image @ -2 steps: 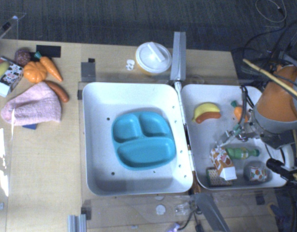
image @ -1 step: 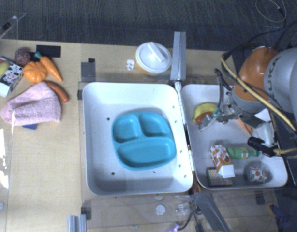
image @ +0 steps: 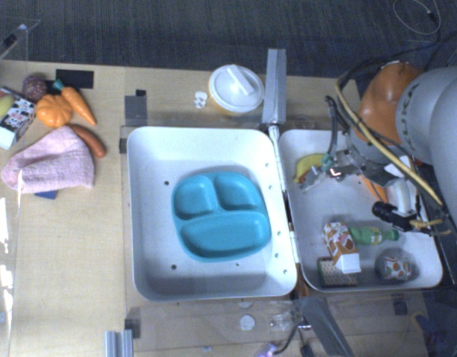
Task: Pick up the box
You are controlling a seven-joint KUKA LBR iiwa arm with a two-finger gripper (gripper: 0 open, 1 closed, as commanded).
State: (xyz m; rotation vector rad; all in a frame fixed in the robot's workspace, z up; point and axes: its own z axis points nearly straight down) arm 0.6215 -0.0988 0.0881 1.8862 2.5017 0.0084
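Claw (image: 318, 175) over right bin's (image: 437, 274) far end, grip state unclear. Box (image: 340, 250) sits nearer, bottle (image: 374, 236) just beside; crowding risks wrong grab.

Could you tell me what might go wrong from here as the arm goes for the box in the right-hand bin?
1. The small orange-and-white patterned carton box sits packed between a green bottle and a round patterned can, so a descent may bump or grab a neighbour instead.
2. The gripper hovers near the yellow banana at the bin's far end, well away from the box; closing there would miss it.
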